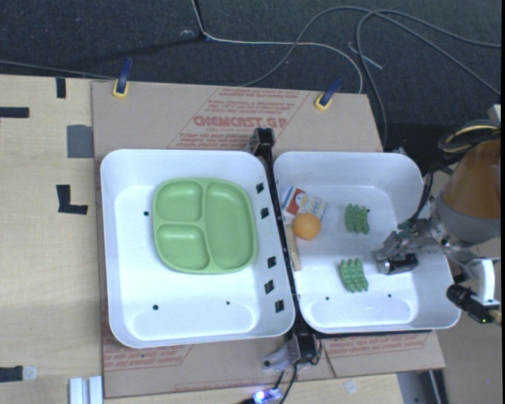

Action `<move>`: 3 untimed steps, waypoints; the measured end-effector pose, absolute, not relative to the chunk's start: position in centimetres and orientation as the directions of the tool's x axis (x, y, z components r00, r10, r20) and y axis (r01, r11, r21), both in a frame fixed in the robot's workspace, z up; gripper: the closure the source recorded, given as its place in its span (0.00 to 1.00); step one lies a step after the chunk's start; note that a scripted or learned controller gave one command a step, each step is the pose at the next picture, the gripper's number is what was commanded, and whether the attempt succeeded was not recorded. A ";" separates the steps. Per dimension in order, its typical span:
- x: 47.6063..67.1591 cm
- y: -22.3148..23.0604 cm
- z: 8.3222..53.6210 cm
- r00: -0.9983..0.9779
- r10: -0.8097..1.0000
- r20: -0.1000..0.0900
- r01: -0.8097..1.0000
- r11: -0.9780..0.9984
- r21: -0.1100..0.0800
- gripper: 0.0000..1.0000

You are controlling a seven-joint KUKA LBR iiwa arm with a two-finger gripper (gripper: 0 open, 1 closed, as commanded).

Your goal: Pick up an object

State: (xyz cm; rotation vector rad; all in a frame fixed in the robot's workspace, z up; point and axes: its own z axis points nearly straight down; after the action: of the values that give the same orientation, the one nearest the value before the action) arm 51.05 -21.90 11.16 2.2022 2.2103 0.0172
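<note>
1. Gripper [397, 257]: we log it low over the right bin [404, 168], near that bin's right wall; whether it is apart or together we cannot tell.
2. Green studded block [352, 274]: just to its left, apart from it.
3. Second green block [357, 218]: up-left of it (same studded kind).
4. Orange ball [306, 226]: farther left, touching a red-and-white packet [301, 200].
5. Green divided plate [205, 225]: well to its left, in the left bin [118, 225].
</note>
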 end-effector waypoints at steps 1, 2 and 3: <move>50.3 -21.4 16.5 -0.002 1.000 -0.001 1.000 0.002 0.003 1.00; 50.4 -21.4 21.8 -0.002 1.000 -0.002 1.000 0.002 0.005 1.00; 50.4 -21.4 20.9 -0.001 1.000 -0.001 1.000 0.001 -0.002 1.00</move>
State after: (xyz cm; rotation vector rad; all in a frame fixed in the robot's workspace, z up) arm 50.41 -21.37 20.85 2.2213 2.2225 -0.0030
